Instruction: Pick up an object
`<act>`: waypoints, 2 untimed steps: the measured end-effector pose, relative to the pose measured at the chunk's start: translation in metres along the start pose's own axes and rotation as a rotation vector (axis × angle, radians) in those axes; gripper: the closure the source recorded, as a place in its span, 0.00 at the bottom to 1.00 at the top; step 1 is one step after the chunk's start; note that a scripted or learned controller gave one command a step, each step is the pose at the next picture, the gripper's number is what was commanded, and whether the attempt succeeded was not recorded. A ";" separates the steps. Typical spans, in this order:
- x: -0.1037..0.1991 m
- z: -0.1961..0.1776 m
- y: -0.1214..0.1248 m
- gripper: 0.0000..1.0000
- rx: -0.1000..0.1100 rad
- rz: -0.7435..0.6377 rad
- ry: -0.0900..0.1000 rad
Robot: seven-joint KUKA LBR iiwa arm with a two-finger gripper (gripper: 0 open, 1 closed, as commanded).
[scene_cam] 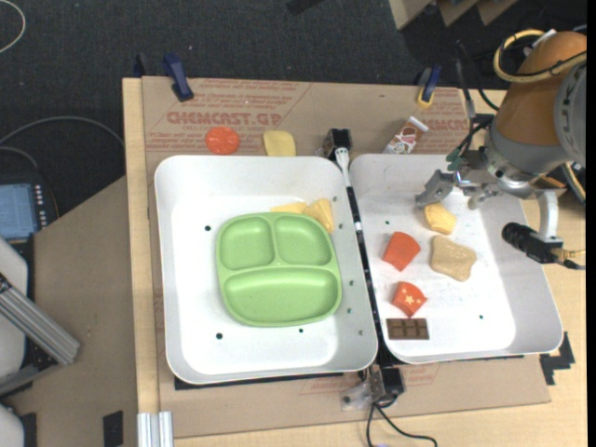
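Observation:
My gripper [456,194] hangs over the back of the right bin [521,329], open, with its grey fingers [432,192] spread wide. Just in front of it, and apart from it, a small yellow chunk [440,218] lies on the bin floor. Nothing is between the fingers. Further forward lie an orange-red wedge [400,250], a tan bread-like piece [453,259], a small red piece with a pale mark [409,297] and a brown chocolate bar [407,329].
The left bin [182,203] holds a green divided plate [277,268] and a yellow cheese wedge [315,212]. Behind the bins lie an orange disc [222,141], a pale yellow piece [278,143] and a small packet [404,139]. A black cable connector [526,238] sticks out by the arm.

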State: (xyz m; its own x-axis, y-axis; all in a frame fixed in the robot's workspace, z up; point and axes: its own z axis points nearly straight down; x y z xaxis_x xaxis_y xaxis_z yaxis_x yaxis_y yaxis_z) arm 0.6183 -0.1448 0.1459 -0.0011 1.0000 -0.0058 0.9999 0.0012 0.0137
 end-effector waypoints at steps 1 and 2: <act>-0.028 0.065 0.007 0.00 0.017 0.003 0.005; -0.027 0.050 0.009 1.00 0.010 0.002 0.004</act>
State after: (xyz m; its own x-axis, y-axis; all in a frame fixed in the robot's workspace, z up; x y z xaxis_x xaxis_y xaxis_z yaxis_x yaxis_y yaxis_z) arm 0.6280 -0.1719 0.0958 0.0011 1.0000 -0.0020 1.0000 -0.0010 0.0040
